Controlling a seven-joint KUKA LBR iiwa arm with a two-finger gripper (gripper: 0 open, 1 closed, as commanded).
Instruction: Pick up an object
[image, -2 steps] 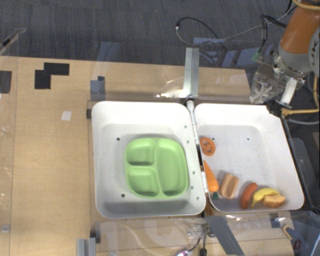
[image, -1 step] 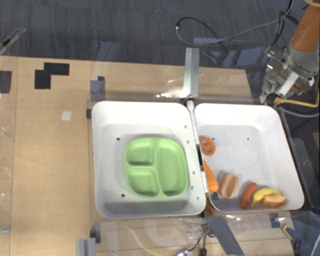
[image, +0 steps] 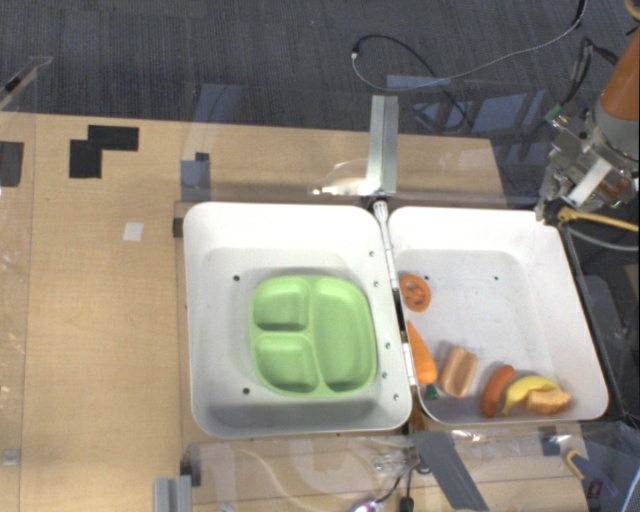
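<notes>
Arm (image: 618, 105) sits at the far right, wrist hanging over the far-right corner of the right bin (image: 490, 250). Can't tell if the jaws are spread or pressed together; nothing is visibly pinched.

Pickable items are all in the right bin, well apart from the jaws:
- orange round slice (image: 414, 291) and carrot (image: 422, 358) by the left wall
- bun (image: 459, 371), red-orange piece (image: 496, 390) and banana (image: 530, 388) along the near edge

Left bin (image: 215, 240) holds a green divided plate (image: 312, 335), both bins on the tabletop (image: 90, 300).
</notes>
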